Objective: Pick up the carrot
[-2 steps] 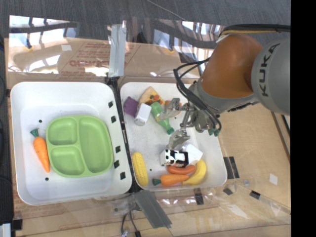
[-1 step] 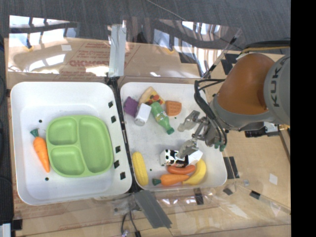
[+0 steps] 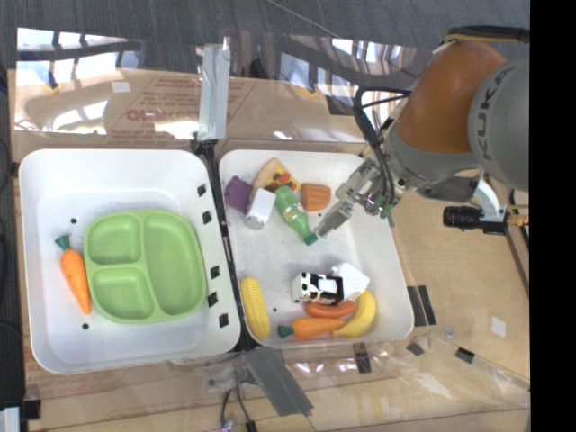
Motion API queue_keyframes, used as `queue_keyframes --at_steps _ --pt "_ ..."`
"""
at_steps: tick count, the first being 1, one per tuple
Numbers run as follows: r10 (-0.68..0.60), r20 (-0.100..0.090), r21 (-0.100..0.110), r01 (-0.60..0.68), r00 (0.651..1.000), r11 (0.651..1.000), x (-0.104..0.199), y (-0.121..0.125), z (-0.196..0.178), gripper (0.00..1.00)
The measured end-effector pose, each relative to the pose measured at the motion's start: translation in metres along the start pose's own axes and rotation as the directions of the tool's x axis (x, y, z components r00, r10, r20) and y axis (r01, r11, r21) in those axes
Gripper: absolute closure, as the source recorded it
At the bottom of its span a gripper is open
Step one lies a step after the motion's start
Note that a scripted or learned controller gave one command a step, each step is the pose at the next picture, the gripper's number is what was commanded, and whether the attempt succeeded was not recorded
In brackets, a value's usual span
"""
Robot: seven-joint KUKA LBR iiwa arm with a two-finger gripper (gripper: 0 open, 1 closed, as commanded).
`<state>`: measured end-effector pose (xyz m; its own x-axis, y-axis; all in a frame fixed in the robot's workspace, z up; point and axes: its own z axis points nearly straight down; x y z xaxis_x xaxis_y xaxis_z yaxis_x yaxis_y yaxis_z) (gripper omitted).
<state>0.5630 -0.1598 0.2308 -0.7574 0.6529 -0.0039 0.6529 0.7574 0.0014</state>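
One carrot (image 3: 74, 279), orange with a green top, lies in the left bin (image 3: 36, 178), between its left wall and the green divided plate (image 3: 144, 265). A second carrot (image 3: 310, 328) rests at the front of the right bin (image 3: 389, 268), under a red sausage-like piece (image 3: 330, 310) and beside a banana (image 3: 362, 315). My gripper (image 3: 329, 212) hovers over the upper right part of the right bin, next to a green bottle (image 3: 294, 212). Its fingers are open with nothing between them. It is far from both carrots.
The right bin also holds a corn cob (image 3: 255, 307), a cow-patterned carton (image 3: 326, 286), a purple piece (image 3: 238, 192), a white cylinder (image 3: 260, 207), a pizza slice (image 3: 273, 174) and an orange toast (image 3: 315, 196). A cardboard sheet (image 3: 135, 106) lies behind the bins.
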Motion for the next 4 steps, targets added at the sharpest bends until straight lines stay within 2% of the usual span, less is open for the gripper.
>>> queue_keyframes --at_steps 1,2,3,4 --pt "0.491 -0.003 0.005 -0.491 0.871 0.871 -0.019 0.032 0.038 0.0" --pt "0.868 -0.002 0.01 -0.868 0.496 0.496 0.004 0.022 0.054 0.0" --pt "0.989 -0.008 -0.008 -0.989 0.145 0.145 -0.056 0.064 0.114 0.0" --pt "0.923 -0.004 -0.001 -0.923 -0.385 -0.385 -0.085 0.021 0.133 0.0"
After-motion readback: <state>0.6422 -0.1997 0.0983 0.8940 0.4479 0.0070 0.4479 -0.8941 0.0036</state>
